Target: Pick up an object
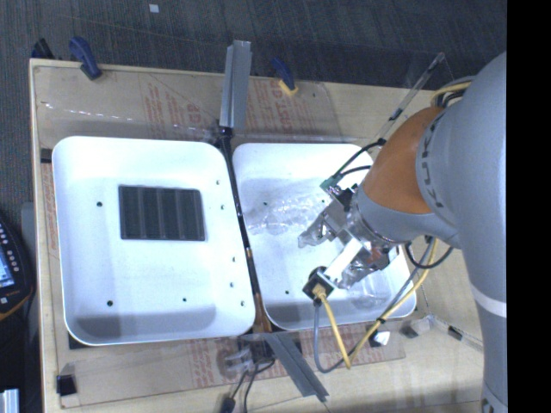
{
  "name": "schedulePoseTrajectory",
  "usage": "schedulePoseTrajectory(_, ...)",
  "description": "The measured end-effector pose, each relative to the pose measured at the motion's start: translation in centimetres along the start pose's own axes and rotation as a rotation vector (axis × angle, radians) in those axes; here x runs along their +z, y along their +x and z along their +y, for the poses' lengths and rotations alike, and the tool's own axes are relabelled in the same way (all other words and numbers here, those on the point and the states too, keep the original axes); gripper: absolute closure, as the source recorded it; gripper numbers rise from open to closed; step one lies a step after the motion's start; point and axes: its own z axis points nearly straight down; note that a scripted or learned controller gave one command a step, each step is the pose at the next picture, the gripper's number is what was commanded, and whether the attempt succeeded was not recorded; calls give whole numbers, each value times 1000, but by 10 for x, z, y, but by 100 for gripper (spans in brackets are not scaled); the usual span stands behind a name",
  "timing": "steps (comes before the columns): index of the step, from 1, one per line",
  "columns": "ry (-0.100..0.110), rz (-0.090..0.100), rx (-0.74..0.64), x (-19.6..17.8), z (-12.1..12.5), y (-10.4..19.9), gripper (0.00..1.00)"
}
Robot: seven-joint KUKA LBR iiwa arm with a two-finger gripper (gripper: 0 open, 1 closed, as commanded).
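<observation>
My gripper point(320, 233) is low inside the right bin point(258, 256), near its middle, under the grey arm and its orange band point(398, 175). A clear, crinkled plastic item point(282, 211) lies on the bin floor just left of the gripper, and its edge seems to touch the gripper's tip. Glare and the wrist hide how the two meet. Another clear piece point(372, 292) lies near the bin's front right corner, partly under the wrist. A dark ribbed rectangle point(162, 212) lies flat in the left bin point(86, 317).
A yellow cable point(346, 344) loops from the wrist over the right bin's front rim. A grey bar point(234, 84) stands behind the divide between the bins. Blue clamps point(84, 57) hold the bench's back edge.
</observation>
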Motion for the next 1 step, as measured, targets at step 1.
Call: schedulePoseTrajectory(1,-6,5,-104,-115,84,-8,0)
